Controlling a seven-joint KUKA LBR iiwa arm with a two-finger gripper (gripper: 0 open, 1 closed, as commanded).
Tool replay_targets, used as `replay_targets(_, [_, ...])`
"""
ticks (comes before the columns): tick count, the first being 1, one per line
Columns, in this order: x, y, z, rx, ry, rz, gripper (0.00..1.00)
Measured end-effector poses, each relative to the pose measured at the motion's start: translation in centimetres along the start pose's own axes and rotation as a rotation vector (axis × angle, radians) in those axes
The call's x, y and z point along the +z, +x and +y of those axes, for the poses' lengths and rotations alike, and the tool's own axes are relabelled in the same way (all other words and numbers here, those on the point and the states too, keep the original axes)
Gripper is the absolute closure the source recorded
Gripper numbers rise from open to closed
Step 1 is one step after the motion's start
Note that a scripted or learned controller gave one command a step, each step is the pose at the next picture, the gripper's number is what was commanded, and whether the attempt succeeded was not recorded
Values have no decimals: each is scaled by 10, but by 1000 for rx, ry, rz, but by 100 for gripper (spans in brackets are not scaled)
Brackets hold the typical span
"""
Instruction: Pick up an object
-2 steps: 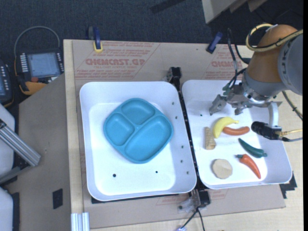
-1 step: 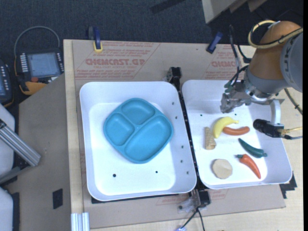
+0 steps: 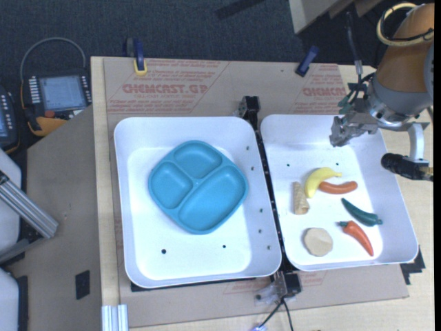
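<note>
In the right-hand bin I have six small pieces of toy food to choose from, all loose on the white floor. The banana lies nearest the middle, with an orange carrot touching it at its 3 o'clock. At the banana's 8 o'clock, just beside it, a short tan stick stands on end or lies lengthwise; I cannot tell which. A dark green pepper sits at the banana's 4 o'clock, a red chili just below that, and a round tan biscuit at the banana's 6 o'clock, near the front rim.

My tool hangs at the banana's 1 o'clock, over bare floor at the back of the bin, apart from every piece. Nothing sits in it, and whether it is wide or narrow I cannot tell from this slant.

The left bin carries only a blue divided plate, well away across the desk.

My worry is the crowding: banana and carrot touch, so a descent between them could nudge one aside or pinch both. The pepper and chili are thin and may slip or roll out. The biscuit lies flat and may be too wide to span.
</note>
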State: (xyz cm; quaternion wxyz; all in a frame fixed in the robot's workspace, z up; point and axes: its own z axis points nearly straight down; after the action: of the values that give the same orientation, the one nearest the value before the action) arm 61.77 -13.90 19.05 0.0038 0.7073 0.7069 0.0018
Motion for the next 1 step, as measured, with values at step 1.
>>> replay_targets(1, [-48, 0, -6, -1, 0, 0, 100])
